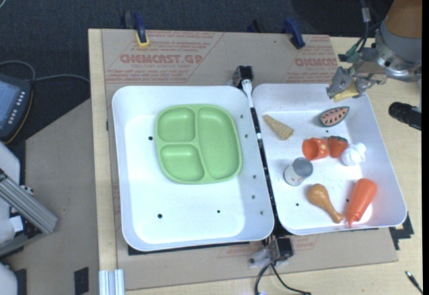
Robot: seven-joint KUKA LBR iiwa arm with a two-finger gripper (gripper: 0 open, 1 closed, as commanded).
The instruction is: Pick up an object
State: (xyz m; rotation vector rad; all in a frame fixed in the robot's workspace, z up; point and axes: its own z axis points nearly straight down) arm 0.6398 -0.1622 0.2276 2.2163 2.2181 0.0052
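The gripper (348, 86) is hanging over the far right corner of the right bin (382, 153), and a small yellowish piece (346, 94) is showing between its fingers, so the fingers are closing on that piece, lifted just clear of the bin floor. What the piece is cannot be made out at this size; it is looking like a small toy food item, probably light hollow plastic, stiff and smooth, so it is likely slipping easily if the pinch is shallow.

The rest of the candidates are lying in the same bin: a brownish oval slice (334, 116) near the far right edge, just beside the gripper; a tan wedge (279, 127) toward the bin's left wall; an orange-red piece (320, 147) with a dark green top near the middle, touching a white knobbly thing (353, 153); a grey round cap (297, 170); a drumstick (323, 201) and a carrot (359, 200) toward the near edge. All are appearing rigid and light (none fragile-looking). The carrot and drumstick are offering narrow shafts to take across; the slice is lying flat and looks harder to get fingers under.

The left bin (134, 220) is carrying a green divided plate (199, 143) in its far half.
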